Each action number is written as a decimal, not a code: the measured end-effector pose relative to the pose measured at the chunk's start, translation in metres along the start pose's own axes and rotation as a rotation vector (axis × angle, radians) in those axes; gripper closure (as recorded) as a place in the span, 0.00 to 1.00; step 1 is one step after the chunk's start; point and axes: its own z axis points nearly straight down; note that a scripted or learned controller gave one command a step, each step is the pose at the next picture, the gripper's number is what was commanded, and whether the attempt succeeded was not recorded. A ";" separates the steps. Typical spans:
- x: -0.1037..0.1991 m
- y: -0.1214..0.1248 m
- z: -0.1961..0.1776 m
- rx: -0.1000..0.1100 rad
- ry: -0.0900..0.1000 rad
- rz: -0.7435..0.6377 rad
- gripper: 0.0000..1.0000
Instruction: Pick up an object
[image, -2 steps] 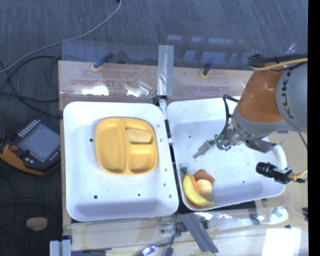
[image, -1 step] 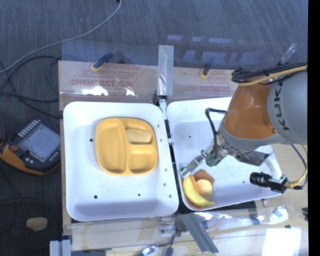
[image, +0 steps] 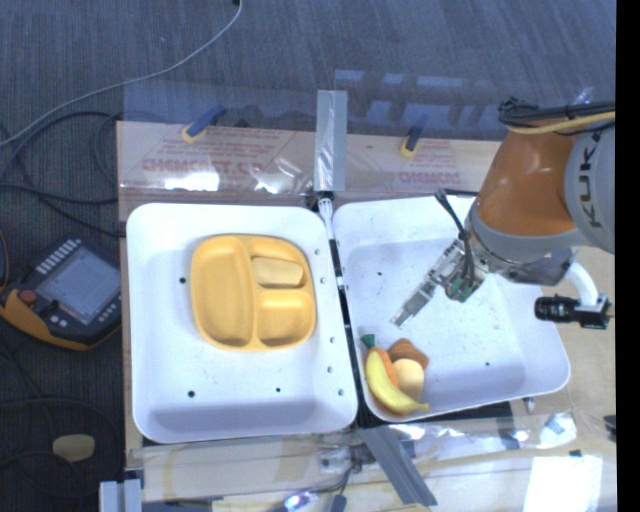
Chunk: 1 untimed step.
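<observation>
Two fingers of the gripper (image: 412, 304) stand slightly parted, holding nothing, above the right bin (image: 500, 372).

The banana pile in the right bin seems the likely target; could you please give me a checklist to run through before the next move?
1. Target visible: banana lies in the right bin's near left corner, ok.
2. Target free-standing: it touches a carrot and a brown piece, not ok.
3. Gripper over the target: it hangs above bare floor farther back, not ok.
4. Gripper holding nothing: ok.
5. Jaws' opening: cannot tell.
6. Left bin: yellow divided tray lies apart, ok.
</observation>
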 end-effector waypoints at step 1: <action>-0.012 0.002 0.083 -0.001 -0.001 -0.066 0.00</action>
